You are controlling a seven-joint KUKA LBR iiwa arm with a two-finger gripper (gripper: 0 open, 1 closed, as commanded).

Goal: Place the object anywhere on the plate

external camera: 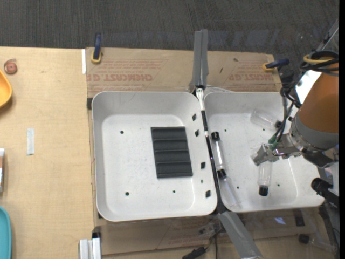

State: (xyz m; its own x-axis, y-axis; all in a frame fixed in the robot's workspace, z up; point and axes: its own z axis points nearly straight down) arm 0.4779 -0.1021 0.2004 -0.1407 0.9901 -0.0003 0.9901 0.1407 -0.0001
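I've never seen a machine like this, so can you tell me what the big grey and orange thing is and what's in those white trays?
That is a robot arm, seen by one camera looking down from above. It reaches in from the right. At its end is a gripper, its hand. Two shallow white bins sit side by side. The left bin holds a black ridged plate. In the right bin, a clear tube with a dark cap lies just below the gripper. I can't tell if the gripper is holding it.

Dark grey carpet (pixel 161 9) runs along the top beyond the bench. A light wooden worktop (pixel 48 144) fills the left side, and brown printed cardboard (pixel 145 72) lies under two white bins (pixel 99 144), clamped at its far corners
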